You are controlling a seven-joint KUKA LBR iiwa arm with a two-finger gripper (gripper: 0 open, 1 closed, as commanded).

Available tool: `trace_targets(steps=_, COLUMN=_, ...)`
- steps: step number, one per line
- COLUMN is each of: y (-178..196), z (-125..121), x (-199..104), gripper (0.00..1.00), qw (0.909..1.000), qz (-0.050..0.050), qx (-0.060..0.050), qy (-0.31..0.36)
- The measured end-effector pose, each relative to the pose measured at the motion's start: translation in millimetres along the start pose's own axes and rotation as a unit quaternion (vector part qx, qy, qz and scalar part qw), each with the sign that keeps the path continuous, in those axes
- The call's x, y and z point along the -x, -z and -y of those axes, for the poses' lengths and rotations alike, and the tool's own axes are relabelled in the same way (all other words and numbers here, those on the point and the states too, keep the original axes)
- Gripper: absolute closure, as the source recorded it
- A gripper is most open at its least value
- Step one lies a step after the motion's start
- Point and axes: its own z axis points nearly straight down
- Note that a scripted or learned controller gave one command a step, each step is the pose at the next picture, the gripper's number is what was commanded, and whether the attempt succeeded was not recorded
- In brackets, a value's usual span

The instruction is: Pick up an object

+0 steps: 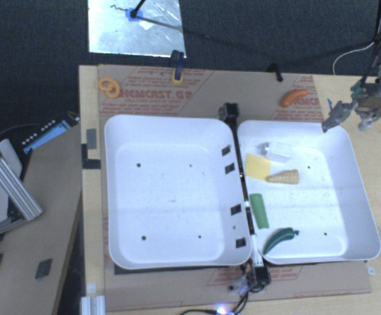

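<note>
Five objects lie in the right bin (357,176): a clear plastic piece (277,151), a yellow wedge (257,167), a cone (283,176), a green block (259,210) and a dark green pepper (279,238). The left bin (121,136) sits beside it on the desk (151,92). The hand (347,115) hovers above the right bin's far right corner, fingers spread apart, gripping nothing.

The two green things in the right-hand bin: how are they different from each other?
The green block is straight, light green and lies near the divider; the dark green pepper is curved, tapered and darker, lying closer to the bin's near edge. The block points up-down in view, the pepper slants. Both lie flat, apart, untouched by the gripper.
</note>
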Motion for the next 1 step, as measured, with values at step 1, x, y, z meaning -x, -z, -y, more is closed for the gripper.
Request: trace_targets(steps=1, y=11.7, z=-1.0, x=0.0, gripper=1.0, qw=1.0, qz=0.001, qx=0.002, qy=0.002)
